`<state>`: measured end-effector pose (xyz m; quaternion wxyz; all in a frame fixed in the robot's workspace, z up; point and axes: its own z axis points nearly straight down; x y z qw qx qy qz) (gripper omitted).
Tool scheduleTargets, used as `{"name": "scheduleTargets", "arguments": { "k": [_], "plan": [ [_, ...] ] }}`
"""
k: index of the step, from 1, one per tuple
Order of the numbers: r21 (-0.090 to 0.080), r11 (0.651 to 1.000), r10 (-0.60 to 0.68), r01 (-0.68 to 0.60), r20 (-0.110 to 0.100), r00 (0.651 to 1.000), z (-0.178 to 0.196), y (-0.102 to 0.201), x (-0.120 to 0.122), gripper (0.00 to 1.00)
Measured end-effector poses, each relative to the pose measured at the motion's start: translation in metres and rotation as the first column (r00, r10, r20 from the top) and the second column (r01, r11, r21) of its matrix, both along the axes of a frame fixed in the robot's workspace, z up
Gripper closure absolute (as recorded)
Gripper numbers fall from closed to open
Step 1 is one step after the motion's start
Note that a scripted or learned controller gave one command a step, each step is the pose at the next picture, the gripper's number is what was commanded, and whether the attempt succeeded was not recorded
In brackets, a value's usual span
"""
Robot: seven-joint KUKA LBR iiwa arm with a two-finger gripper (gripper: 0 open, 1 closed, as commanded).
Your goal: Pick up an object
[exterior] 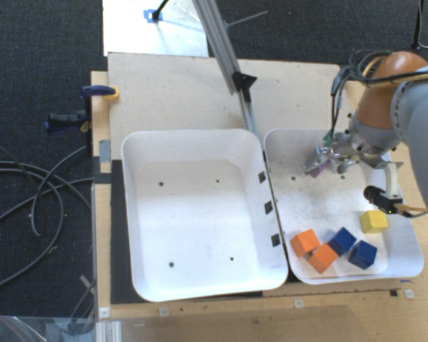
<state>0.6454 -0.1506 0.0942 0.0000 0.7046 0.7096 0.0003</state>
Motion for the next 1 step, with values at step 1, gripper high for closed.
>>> {"name": "scheduleTargets", "arguments": {
  "k": [1],
  "plan": [
    [-0.002,1.000,-0.001,0.001,0.004,1.000,-0.0029,0.0047,0.0139,0.00]
  ]
}}
